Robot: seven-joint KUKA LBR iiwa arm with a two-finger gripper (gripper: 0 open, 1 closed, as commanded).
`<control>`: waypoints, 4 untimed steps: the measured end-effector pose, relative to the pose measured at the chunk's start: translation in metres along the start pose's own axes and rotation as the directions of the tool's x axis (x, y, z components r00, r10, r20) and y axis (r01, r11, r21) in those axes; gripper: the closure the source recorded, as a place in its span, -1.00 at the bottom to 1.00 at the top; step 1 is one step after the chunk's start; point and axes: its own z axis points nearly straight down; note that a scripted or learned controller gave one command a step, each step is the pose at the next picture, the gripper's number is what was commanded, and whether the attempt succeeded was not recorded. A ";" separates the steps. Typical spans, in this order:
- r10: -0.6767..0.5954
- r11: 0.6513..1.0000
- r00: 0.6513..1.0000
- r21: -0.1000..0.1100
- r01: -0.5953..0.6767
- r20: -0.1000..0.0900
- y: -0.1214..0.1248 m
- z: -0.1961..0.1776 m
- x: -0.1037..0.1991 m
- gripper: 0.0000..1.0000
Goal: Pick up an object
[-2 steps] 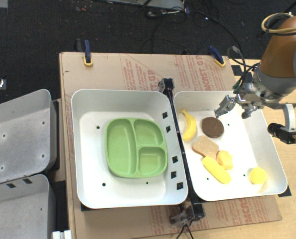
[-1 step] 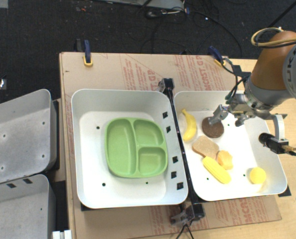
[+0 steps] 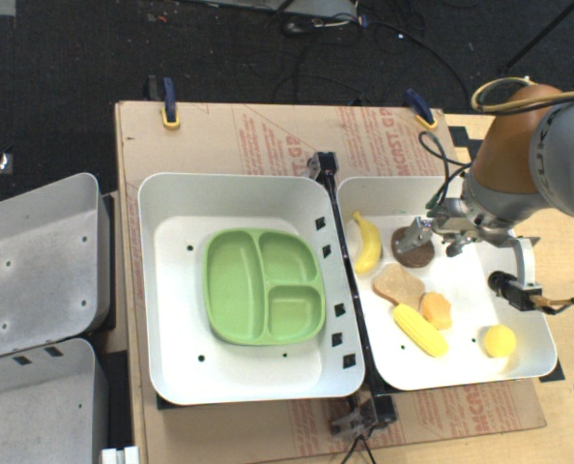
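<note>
Our hand hovers in the right bin, just above a brown round object; we cannot tell its state. Nothing looks lifted: the banana, bread slice and lemon lie there.

A dark speckled carpet floor surrounds the brown cardboard-covered bench; black cables trail beyond the gripper.
</note>
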 end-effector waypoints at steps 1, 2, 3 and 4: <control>-0.001 1.000 1.000 -0.005 0.001 0.001 0.001 -0.013 0.000 1.00; -0.001 1.000 1.000 -0.008 0.001 0.001 -0.002 -0.057 0.000 1.00; -0.005 1.000 1.000 -0.009 0.005 0.001 0.002 -0.116 0.008 1.00; -0.004 1.000 1.000 -0.007 0.004 0.001 0.003 -0.134 0.008 1.00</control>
